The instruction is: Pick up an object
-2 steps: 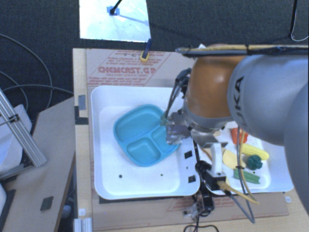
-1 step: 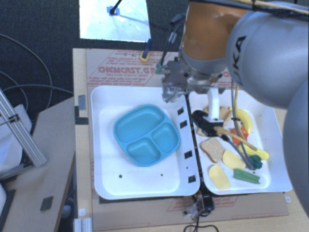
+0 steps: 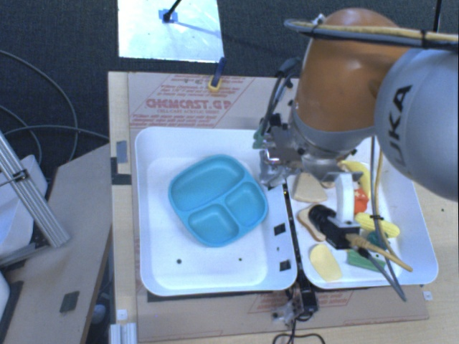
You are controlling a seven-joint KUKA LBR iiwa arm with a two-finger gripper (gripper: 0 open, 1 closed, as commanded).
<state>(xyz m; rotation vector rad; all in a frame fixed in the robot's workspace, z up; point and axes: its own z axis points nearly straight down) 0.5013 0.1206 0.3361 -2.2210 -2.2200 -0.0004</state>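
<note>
My gripper (image 3: pixel 271 165) hangs under the big orange and grey wrist, over the divider between the two bins, just past the blue plate's right rim. The right bin (image 3: pixel 423 253) holds a heap of toy items: a tan toast slice (image 3: pixel 310 188) right beside the gripper, a brown bread slice (image 3: pixel 308 222), a black block (image 3: pixel 334 229), a white bottle (image 3: pixel 346 196), a yellow corn-like piece (image 3: pixel 378 225), a pale yellow chip (image 3: pixel 325 261) and a green piece (image 3: pixel 364 259). The arm hides the far part of this bin.
A blue three-compartment plate (image 3: pixel 217 200) lies in the left bin (image 3: pixel 161 264). A thin wooden-handled stick (image 3: pixel 384 255) rests across the right bin's front corner. Cardboard (image 3: pixel 190 99) lies behind the bins, with a shiny sheet (image 3: pixel 170 20) beyond it.
</note>
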